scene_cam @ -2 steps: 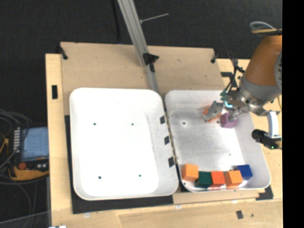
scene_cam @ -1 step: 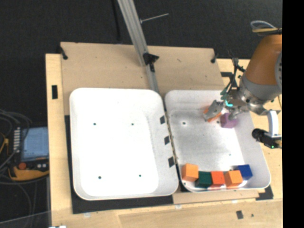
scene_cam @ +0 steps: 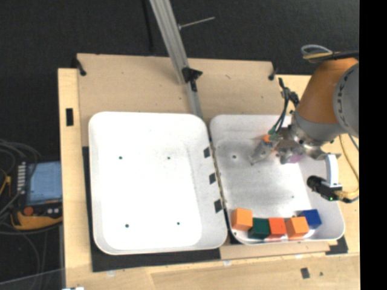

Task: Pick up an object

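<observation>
Along near rim of right bin (scene_cam: 338, 225): row of blocks, orange block (scene_cam: 242, 217), green block (scene_cam: 260, 227), two more orange, blue block (scene_cam: 311, 217), touching side by side. Farther back, mid-bin: gripper (scene_cam: 275, 153) low over bare floor, nothing visibly between fingers; spread or closed, cannot tell. Blocks well toward near rim from gripper; row's long axis parallel to rim. Left bin (scene_cam: 97, 162) beyond reach line.

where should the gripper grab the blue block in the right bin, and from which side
Grip the blue block across its near and far faces, coming straight down. An orange block presses against its left side and the right bin's wall crowds its right, so those faces look the freest.
</observation>
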Robot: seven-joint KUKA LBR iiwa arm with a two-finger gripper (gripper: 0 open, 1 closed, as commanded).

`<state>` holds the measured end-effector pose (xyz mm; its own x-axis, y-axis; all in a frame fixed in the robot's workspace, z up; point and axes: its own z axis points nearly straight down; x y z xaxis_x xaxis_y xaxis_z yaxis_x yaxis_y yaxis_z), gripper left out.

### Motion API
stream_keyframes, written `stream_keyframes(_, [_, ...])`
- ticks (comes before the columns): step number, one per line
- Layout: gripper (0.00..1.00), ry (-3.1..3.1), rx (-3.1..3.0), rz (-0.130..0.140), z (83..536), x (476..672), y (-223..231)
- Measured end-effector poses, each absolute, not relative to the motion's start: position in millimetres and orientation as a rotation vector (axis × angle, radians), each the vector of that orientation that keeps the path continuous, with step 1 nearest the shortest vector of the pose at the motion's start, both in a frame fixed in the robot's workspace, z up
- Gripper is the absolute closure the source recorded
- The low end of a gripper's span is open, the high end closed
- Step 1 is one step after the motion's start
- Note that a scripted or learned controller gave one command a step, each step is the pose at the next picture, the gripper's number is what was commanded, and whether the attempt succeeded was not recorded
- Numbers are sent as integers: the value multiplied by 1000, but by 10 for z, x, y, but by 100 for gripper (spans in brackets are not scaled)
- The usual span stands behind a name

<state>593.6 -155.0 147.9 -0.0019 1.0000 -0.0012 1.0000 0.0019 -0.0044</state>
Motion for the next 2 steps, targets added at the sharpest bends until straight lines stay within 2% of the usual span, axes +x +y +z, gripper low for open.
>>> stream_keyframes(1, [0, -2222, -2224, 4, 966, 5936, -1567])
stream_keyframes(2, [100, -2219, -2230, -5, 1101, 5951, -1565])
